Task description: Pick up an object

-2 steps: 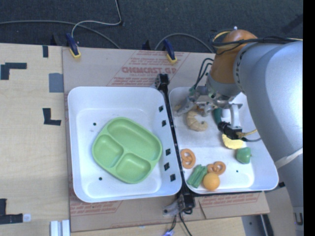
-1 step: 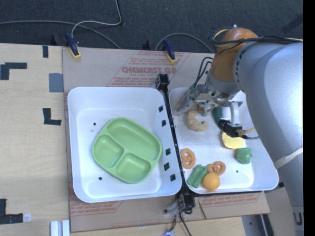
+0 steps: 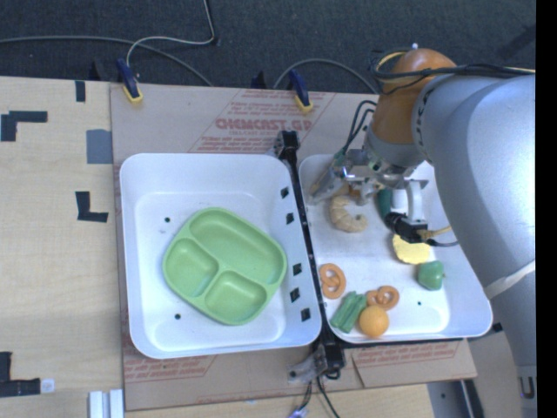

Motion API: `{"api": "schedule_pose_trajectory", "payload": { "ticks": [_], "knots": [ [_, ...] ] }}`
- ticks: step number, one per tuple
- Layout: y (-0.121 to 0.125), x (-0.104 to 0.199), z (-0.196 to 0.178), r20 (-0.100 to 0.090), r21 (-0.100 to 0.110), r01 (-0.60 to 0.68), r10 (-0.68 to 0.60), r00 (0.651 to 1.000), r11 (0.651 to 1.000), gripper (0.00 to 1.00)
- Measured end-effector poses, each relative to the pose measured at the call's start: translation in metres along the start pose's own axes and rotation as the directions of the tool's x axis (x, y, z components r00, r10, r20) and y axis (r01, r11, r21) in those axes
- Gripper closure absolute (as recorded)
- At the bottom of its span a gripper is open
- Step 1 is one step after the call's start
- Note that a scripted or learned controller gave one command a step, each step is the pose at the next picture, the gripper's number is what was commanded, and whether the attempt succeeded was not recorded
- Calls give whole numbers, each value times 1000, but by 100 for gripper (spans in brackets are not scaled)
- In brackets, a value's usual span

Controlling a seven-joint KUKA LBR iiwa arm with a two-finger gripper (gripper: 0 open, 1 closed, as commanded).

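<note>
Tool (image 3: 348, 181) sits low over the tan croissant (image 3: 349, 215) at the back of the right bin (image 3: 466, 320); grip state can't be told. Nothing lifted yet, pick remains.

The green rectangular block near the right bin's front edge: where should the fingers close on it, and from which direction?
Grip the green rectangular block across its narrow width, coming straight down. It lies flat and slanted, long sides exposed, though the orange ball crowds its right end.
</note>
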State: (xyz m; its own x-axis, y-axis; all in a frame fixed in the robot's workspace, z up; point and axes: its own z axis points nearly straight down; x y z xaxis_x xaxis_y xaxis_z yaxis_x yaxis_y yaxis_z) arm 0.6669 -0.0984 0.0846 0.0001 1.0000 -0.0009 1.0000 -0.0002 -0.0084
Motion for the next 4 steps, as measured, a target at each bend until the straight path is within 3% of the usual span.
{"api": "schedule_pose_trajectory", "payload": {
  "ticks": [2,3,4],
  "knots": [
    [0,2,0,3,-1,-1,1,1000,1000,0],
    [0,2,-10,4,0,-1,1,1000,1000,100],
    [-1,2,-10,4,1,-1,1,1000,1000,0]
  ]
}}
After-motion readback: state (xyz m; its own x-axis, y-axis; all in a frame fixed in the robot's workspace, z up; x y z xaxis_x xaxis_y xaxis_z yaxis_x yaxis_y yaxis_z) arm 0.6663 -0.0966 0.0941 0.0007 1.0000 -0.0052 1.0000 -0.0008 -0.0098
